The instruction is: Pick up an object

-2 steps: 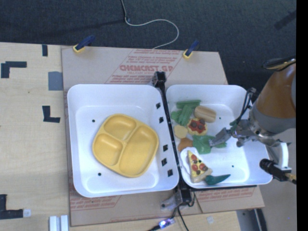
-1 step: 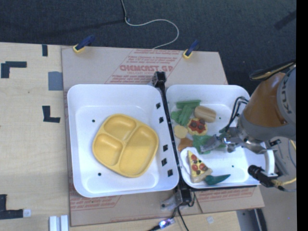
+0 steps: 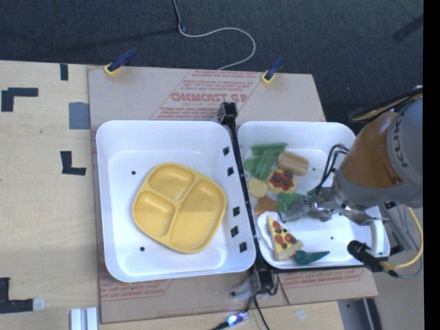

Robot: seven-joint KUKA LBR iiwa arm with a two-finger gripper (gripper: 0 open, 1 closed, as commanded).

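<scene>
The two-finger gripper (image 3: 297, 210) sits low in the right white bin (image 3: 320, 130), closed on a dark green leafy toy (image 3: 289, 202) — gripped, it seems, but not yet lifted; the raising is left.

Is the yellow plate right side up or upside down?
Right side up. The yellow plate shows its three hollow sections facing up, lying in the left bin.
</scene>
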